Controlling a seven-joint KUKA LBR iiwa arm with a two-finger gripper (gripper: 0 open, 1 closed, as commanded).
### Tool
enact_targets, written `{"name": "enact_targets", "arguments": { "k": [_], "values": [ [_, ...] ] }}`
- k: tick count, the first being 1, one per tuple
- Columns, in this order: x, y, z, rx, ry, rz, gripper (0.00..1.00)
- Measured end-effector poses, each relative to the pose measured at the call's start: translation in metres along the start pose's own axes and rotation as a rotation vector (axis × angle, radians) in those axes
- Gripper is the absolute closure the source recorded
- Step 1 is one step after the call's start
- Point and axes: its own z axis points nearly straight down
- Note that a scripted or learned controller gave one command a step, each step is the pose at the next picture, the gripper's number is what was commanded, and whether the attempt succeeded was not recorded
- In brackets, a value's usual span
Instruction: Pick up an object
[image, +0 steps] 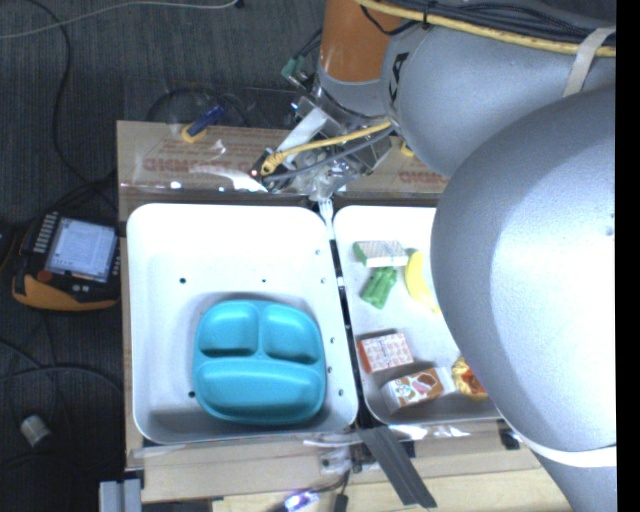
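Two white bins (150, 300), blue divided tray (262, 362), small packets (385, 350)

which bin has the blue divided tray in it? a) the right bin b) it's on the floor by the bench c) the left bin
c: the blue divided tray lies in the left bin, while the right bin holds smaller things such as a green item and a banana.

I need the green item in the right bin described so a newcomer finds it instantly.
Start at the right bin, nearest its far-left corner. Below a pale packet lies the small green object, beside the yellow banana. It is the bin's only solid green piece.
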Motion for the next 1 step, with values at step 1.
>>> {"name": "enact_targets", "arguments": {
  "k": [1],
  "values": [
    [-0.0417,0.0373,-0.0737,0.0,0.003,-0.078,1.0]
  ]
}}
